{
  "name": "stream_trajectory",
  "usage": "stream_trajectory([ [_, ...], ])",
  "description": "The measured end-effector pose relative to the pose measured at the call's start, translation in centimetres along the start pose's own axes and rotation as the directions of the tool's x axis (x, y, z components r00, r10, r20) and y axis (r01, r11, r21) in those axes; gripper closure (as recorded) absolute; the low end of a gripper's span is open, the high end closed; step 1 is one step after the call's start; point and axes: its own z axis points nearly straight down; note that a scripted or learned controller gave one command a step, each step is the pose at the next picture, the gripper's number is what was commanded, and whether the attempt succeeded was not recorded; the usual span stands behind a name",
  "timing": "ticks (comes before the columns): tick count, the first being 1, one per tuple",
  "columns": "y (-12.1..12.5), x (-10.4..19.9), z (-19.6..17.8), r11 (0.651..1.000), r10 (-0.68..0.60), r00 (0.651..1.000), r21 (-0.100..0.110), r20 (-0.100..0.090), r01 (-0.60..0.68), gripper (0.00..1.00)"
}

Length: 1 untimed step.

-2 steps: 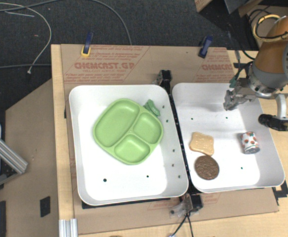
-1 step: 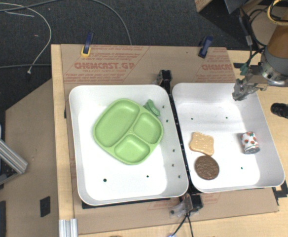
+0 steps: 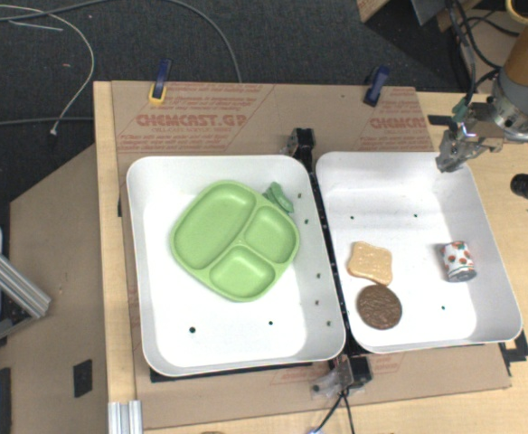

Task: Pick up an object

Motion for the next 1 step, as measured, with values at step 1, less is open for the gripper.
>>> stream_trajectory([
  [1, -0.42, 5.35, -1.09, 1.0, -0.004, 1.0, 0.007, -0.004, 0.004, 1.0],
])
